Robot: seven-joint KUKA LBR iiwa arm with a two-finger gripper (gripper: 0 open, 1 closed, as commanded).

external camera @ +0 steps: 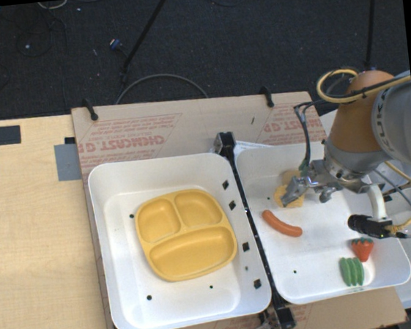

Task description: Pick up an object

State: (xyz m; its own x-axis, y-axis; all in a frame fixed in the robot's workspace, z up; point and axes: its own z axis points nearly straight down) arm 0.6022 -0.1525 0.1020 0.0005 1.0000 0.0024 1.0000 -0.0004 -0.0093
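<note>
Sausage (281,224) lies mid-right bin (330,286), just below the gripper (297,190), which hovers over a yellowish piece (288,195); grip state you cannot tell. Risk: your descent lands between both and grabs nothing.

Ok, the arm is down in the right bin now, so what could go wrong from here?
The end effector sits over a yellow piece close to the bin's back wall, so the grasp may come up with nothing. The sausage lies just in front and could get knocked away. The strawberry and green item lie under the arm's cables and might be swept.
</note>
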